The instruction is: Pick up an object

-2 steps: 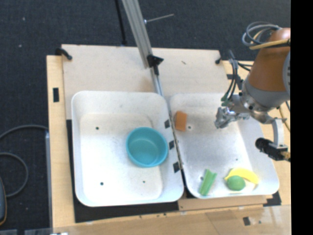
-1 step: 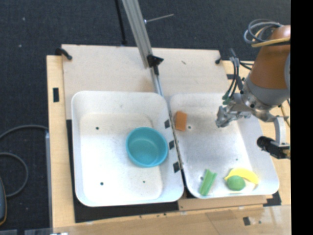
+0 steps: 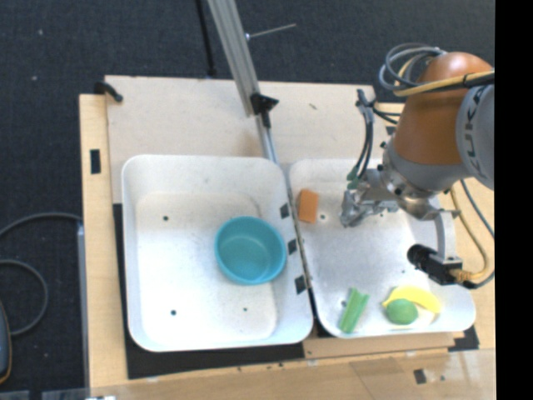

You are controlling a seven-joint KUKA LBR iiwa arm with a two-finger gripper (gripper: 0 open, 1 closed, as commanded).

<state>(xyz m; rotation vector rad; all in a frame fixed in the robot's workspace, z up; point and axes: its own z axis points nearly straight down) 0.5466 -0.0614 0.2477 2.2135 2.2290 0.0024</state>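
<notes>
An orange block [image 3: 308,206] lies at the left wall of the right bin [image 3: 375,257]. My gripper [image 3: 353,213] hangs over that bin, a short way right of the orange block, with nothing seen between its fingers. A green stick [image 3: 353,311] lies near the front of the right bin. Beside it to the right sit a green ball [image 3: 401,312] and a yellow piece [image 3: 420,299]. A blue bowl [image 3: 250,250] stands in the left bin [image 3: 166,215].
A slanted metal pole [image 3: 241,57] rises from the bench behind the bins. Cables loop off the arm's wrist at the right, and a black fitting [image 3: 433,262] hangs over the right bin's right side.
</notes>
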